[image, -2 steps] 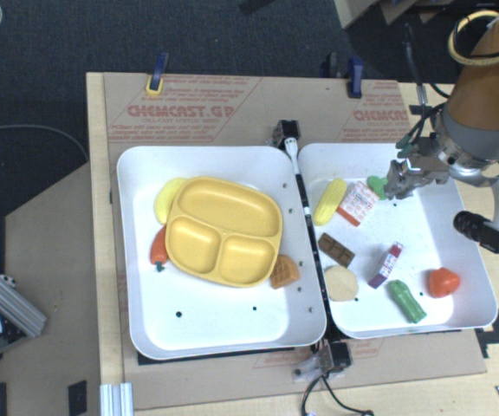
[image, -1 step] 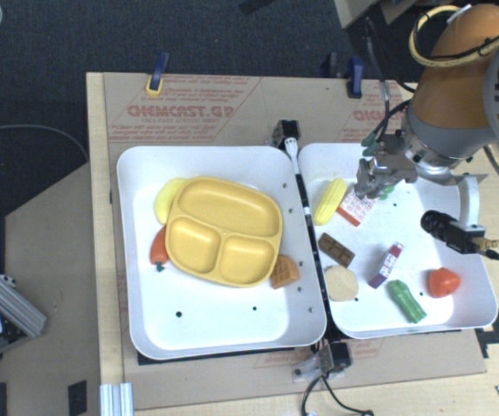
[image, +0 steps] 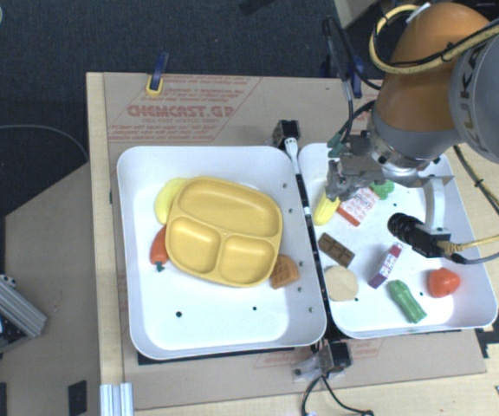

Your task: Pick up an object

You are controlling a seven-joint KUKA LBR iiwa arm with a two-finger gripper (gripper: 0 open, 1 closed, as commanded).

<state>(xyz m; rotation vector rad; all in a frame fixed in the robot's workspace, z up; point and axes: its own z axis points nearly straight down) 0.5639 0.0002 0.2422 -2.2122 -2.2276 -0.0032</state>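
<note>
End effector (image: pixel 346 180) — grip state unclear — over right bin (image: pixel 470 306), cardboard-topped bench (image: pixel 189 111), dark carpet (image: pixel 68 24).

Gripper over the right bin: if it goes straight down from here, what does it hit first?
Most likely the red-and-white packet lying right under the gripper, with the yellow piece just beside it. Height above them is hard to judge from this slanted view.

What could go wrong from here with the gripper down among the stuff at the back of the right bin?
1. The gripper sits low over a tight cluster: the yellow piece, the red-and-white packet and a green item. It may catch two or none.
2. The yellow piece lies against the divider, so a finger could strike that wall.
</note>
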